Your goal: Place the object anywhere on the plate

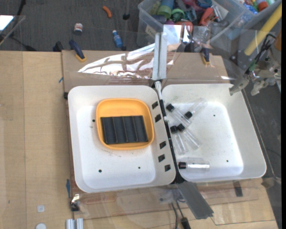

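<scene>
An orange plate (102, 112) with rounded corners lies in the left white bin (82, 147). A black ribbed rectangular block (124, 129) rests flat on the plate, filling most of its middle. My gripper (247, 88) hangs off the far right corner of the right bin (237, 143), well away from the plate and the block. Its two grey fingers stand apart, open, with nothing between them.
Several clear tubes with black caps (183, 127) lie along the left side of the right bin, and one more tube (194, 166) lies near its front edge. A clear crate of coloured items (187, 13) stands behind the bins. A metal post (159, 56) rises at the divider.
</scene>
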Available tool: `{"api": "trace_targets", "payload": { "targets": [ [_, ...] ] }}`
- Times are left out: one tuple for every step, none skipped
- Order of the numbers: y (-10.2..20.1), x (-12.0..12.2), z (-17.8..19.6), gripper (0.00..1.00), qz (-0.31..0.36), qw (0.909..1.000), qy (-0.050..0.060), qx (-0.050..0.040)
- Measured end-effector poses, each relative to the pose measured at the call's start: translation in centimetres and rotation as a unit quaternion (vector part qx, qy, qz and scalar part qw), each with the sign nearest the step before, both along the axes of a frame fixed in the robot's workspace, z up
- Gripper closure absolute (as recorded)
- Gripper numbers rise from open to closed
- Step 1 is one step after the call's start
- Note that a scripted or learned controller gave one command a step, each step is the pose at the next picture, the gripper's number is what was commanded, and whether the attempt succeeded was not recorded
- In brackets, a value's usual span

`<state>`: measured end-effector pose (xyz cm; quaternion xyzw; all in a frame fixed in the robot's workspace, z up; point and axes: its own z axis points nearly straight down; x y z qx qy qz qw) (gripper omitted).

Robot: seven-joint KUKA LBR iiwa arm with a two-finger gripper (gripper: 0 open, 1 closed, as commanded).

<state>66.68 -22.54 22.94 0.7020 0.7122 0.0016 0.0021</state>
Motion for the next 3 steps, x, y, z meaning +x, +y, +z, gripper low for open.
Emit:
{"api": "trace_targets", "payload": {
  "targets": [
    [0.0,0.0,-0.2,0.0,-0.011,0.9999,0.001,0.0005],
    [0.4,0.1,0.2,0.0,-0.038,0.9993,-0.001,0.0],
    [3.0,0.0,-1.0,0.0,-0.052,0.9986,0.003,0.0016]
  ]
}}
